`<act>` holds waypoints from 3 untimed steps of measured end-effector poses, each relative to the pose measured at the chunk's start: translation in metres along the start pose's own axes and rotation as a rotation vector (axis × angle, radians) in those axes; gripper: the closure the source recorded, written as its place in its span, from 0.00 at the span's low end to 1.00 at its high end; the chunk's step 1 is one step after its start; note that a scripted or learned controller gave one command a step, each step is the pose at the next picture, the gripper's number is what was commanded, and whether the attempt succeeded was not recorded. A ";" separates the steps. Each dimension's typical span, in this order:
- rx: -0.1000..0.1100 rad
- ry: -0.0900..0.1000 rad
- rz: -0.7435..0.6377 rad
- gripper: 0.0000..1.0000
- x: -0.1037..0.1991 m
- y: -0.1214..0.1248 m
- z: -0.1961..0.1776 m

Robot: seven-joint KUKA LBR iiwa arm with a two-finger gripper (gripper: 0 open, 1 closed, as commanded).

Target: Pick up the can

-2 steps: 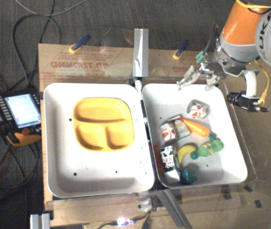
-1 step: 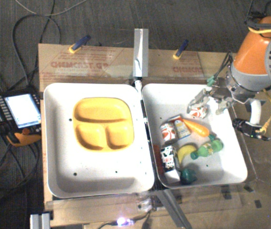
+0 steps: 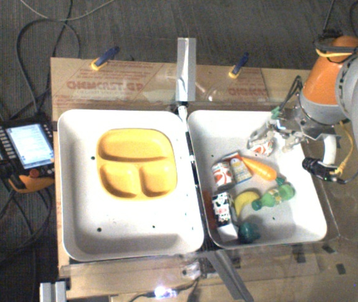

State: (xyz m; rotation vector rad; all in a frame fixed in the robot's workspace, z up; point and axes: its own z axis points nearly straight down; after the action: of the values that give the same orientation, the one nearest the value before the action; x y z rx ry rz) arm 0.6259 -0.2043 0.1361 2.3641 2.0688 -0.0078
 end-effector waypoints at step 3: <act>-0.011 -0.001 0.224 1.00 0.027 0.022 0.036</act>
State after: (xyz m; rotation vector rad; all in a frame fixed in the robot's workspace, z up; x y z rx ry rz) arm 0.6511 -0.1801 0.0997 2.5726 1.7866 0.0015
